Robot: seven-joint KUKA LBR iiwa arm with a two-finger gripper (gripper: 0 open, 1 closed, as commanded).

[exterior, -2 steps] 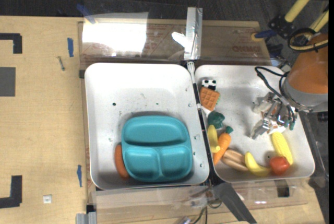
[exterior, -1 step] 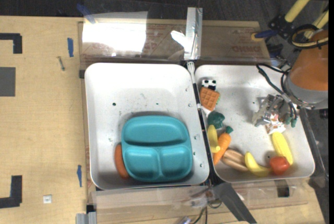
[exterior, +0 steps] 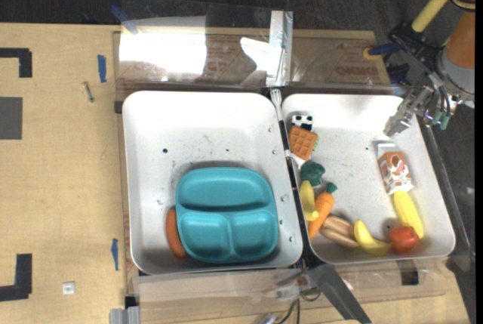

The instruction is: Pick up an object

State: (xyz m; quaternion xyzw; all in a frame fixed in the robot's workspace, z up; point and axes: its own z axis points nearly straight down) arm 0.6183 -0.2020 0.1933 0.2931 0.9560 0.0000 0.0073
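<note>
My gripper (exterior: 398, 121) hangs over the back right corner of the right bin (exterior: 355, 130), above bare floor, with nothing between its fingers. Just in front of it lies an orange and white packet (exterior: 393, 171), then a corn cob (exterior: 408, 211) and a red tomato (exterior: 404, 239). A banana (exterior: 369, 236) and a hot dog bun (exterior: 339, 229) lie along the front wall. Against the left wall sit a waffle (exterior: 302, 141), a black and white toy (exterior: 301, 121), a broccoli (exterior: 313, 173), a yellow piece (exterior: 307, 199) and a carrot (exterior: 321, 209).
The left bin (exterior: 204, 118) holds a teal divided tray (exterior: 226, 214) with an orange object (exterior: 173, 233) tucked under its left edge. A clear taped panel (exterior: 226, 50) stands behind the bins. The arm's orange band (exterior: 462, 39) is at the upper right.
</note>
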